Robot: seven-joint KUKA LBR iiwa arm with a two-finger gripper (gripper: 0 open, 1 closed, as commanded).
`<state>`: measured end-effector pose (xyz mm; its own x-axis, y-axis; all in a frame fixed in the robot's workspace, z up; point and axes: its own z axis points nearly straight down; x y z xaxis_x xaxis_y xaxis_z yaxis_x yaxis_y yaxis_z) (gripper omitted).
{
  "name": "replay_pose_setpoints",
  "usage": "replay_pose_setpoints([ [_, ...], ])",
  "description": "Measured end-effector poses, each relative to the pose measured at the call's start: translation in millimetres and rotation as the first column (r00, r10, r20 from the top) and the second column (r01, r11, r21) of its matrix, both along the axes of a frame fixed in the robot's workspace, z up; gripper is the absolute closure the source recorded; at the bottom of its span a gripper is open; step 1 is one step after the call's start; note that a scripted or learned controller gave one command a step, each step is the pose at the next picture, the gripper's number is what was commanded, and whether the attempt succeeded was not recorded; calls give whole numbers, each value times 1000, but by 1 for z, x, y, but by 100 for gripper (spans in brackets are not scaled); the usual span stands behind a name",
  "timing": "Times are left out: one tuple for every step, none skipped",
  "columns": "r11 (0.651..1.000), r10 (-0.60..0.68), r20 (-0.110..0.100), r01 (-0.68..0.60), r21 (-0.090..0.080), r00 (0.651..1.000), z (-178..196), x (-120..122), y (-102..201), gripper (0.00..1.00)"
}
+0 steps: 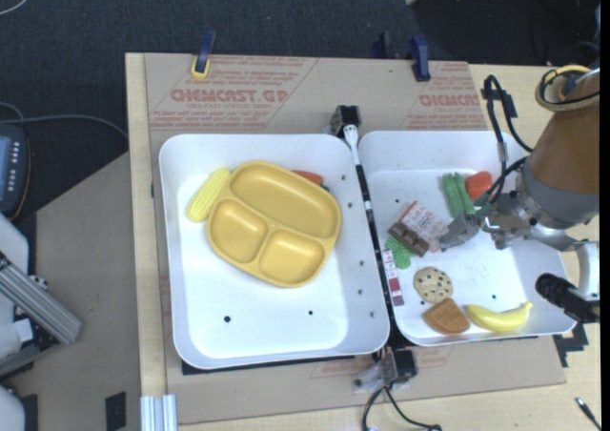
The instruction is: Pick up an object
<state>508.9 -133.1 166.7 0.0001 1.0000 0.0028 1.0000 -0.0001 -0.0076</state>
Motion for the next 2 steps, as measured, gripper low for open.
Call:
replay_pose_setpoints([
  [1000,-1,1,1,-1,1000,-46,3,-5,0],
  [1000,0,3,0,0,1000,-84,3,-4,0],
])
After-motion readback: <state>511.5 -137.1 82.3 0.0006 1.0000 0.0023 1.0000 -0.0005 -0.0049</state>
